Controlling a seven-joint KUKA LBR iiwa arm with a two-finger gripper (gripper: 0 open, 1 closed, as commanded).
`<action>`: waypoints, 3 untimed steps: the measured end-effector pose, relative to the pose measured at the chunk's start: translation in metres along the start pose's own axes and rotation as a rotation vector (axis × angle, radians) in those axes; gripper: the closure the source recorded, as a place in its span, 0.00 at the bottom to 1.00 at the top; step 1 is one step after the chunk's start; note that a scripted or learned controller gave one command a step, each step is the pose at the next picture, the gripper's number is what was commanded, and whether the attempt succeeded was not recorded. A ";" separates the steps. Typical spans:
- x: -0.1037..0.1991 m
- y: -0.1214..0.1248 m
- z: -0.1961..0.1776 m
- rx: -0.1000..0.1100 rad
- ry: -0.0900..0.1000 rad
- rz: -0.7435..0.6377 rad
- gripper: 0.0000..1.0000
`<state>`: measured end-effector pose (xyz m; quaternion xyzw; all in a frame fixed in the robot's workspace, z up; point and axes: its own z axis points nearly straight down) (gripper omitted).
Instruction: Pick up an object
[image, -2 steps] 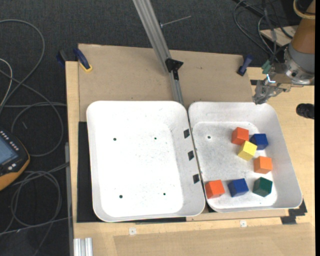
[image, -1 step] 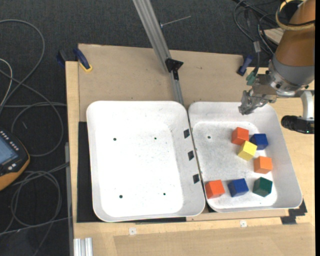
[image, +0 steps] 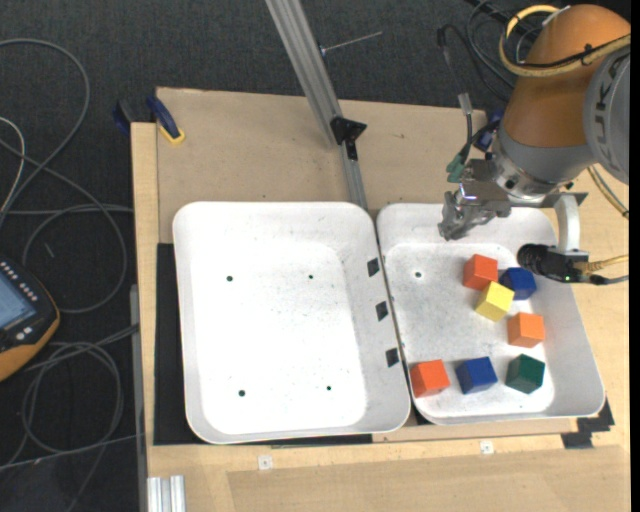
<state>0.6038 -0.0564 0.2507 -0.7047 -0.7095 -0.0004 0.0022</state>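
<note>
Two fingers (image: 458, 226) are seen above the right bin's (image: 425, 228) far edge; whether they are parted cannot be told, and nothing is seen between them. Seven cubes are scattered in that bin; the nearest, an orange cube (image: 480, 271), is judged light, rigid, and best gripped across opposite flat faces.

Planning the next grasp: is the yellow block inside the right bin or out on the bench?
Inside: the yellow block lies on the right bin floor, among other blocks.
</note>
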 end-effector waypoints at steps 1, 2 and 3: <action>0.054 -0.016 0.012 0.001 0.000 0.001 1.00; 0.102 -0.042 0.002 0.000 0.000 0.000 1.00; 0.148 -0.063 0.001 0.001 0.000 0.001 1.00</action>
